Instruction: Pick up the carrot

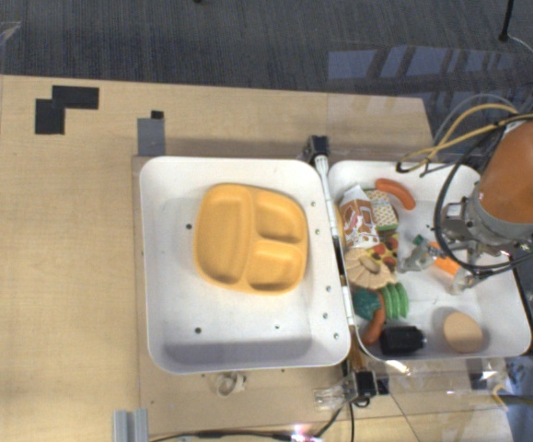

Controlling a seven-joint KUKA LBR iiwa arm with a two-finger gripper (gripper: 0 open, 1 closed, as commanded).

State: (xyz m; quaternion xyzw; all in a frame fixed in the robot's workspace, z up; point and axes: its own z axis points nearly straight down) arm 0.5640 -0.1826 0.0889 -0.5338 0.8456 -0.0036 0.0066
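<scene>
Reaching over right bin: end effector low.

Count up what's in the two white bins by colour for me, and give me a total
Yellow: 1, the divided tray in the left bin
Orange or red: 3, sausage, carrot and a small orange piece by the end effector
Green: 1, ridged piece
Black: 1, block
Tan: 1, egg-shaped piece
Mixed print: 1, packet
Total: 8 that I can tell apart; the central clutter may hide more.

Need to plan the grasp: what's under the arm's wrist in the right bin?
An orange piece, probably the carrot, pokes out beneath the wrist. Cables and the wrist cover the rest of it.
</scene>
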